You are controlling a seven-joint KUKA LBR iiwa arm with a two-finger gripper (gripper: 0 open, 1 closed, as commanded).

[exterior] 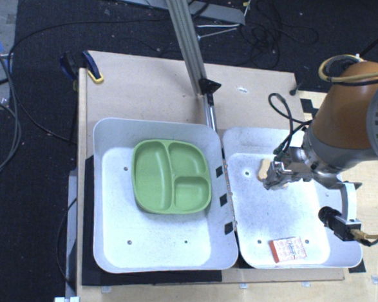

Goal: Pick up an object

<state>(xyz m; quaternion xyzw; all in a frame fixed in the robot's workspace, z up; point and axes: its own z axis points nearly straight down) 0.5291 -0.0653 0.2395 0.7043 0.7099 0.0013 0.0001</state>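
My gripper (272, 179) hangs low over the right bin (249, 216), near its upper middle. A small tan object (264, 170) shows right at the gripper's left side, touching or almost touching it; whether it sits between the fingers I cannot tell. A flat red and white packet (288, 249) lies near the front of the same bin, well below the gripper. A green divided plate (172, 176) rests in the left bin (115, 239).
A slanted metal pole (191, 44) runs from the top down to the gap between the bins. The wooden bench (148, 86) extends behind the bins. A blue and yellow tool (91, 68) lies at the bench's back left corner.
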